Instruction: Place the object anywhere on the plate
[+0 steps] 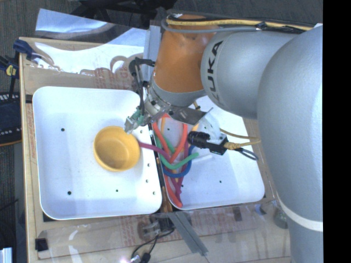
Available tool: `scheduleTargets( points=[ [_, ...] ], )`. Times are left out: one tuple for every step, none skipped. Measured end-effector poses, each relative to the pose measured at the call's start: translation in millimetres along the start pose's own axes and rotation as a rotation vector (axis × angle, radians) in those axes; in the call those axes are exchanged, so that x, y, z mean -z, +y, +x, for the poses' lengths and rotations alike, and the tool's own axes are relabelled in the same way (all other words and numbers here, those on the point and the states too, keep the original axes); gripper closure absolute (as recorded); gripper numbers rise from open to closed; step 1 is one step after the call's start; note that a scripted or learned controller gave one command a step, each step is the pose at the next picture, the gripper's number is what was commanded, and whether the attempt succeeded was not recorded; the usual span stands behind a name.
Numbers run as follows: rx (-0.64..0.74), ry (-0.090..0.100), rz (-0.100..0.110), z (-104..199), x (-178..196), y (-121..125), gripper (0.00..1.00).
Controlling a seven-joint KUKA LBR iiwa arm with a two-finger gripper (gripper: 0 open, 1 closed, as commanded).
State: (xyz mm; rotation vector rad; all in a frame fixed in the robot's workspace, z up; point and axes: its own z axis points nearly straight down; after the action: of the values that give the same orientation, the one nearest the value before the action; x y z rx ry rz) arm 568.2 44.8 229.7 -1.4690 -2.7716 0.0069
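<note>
Gripper (133,122) hung over the plate (116,148).
You couldn't tell its finger state; the plate sat in the left bin (55,190).

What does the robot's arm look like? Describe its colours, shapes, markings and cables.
The arm is thick, rounded and glossy grey, with a broad orange band above the wrist. Black KUKA lettering marks the grey shell. A yellow cable runs along its top, and a small metal pincer ends it.

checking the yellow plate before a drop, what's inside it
Nothing lies in the yellow plate; its hollow shows bare. The gripper hangs at its upper right rim, covering a small part there.
</note>
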Motion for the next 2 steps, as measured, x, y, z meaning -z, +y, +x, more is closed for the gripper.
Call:
scheduleTargets(
  points=[
    [0.0,0.0,0.0,-0.1,0.0,-0.1,0.0],
    [0.002,-0.001,0.001,-0.6,10.0,0.3,1.0]
  ],
)
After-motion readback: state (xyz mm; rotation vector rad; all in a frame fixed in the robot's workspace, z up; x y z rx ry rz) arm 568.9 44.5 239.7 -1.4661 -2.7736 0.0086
